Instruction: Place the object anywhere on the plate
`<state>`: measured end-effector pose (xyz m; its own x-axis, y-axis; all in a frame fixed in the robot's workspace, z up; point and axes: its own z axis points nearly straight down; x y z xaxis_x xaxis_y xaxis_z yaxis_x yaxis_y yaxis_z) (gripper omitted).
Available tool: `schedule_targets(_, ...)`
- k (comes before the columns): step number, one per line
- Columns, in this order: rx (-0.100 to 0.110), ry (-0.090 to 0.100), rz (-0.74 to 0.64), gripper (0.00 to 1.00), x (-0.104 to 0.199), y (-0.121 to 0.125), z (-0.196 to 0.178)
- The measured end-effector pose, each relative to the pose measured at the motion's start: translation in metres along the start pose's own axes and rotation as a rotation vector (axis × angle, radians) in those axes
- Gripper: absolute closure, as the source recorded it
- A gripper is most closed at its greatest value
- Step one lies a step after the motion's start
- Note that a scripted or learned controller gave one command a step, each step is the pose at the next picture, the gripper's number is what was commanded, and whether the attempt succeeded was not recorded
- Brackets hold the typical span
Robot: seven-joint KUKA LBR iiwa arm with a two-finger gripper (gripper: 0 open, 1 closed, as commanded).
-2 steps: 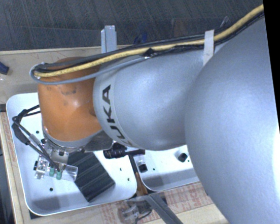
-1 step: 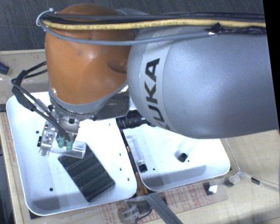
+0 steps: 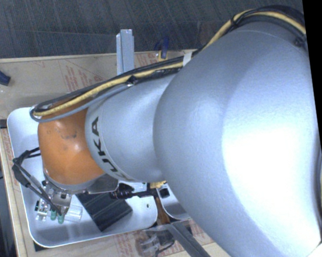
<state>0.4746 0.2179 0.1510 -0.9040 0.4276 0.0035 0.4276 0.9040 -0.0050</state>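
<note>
Grey casing of the arm (image 3: 210,148) covers most of the frame, coming in from the right, with its orange band (image 3: 64,149) over the left bin (image 3: 16,126). Below the band, at the lower left, the gripper (image 3: 54,212) hangs low in that bin, near its floor; it is too small and cluttered here to tell whether it is apart, together or clamped on anything. Just to its right, in the lower part of the same bin, lies a dark block (image 3: 108,211), flat and turned at a slant, which I take to be the object, though part of it is under the arm. It looks stiff and boxy, probably light, with a matt face that should not slip much and little about it that seems fragile. Its narrow width, across the two long sides, looks the best place to take hold, near the middle so it stays level on the way to the plate. A corner of the right bin (image 3: 171,213) peeks out beneath the arm.
</note>
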Motion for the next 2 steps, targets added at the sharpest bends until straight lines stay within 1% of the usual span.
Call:
schedule_targets(1, -0.007, -0.008, -0.271, 1.00, -0.021, -0.040, -0.166)
schedule_targets(2, -0.004, -0.005, -0.393, 1.00, -0.062, 0.011, -0.123)
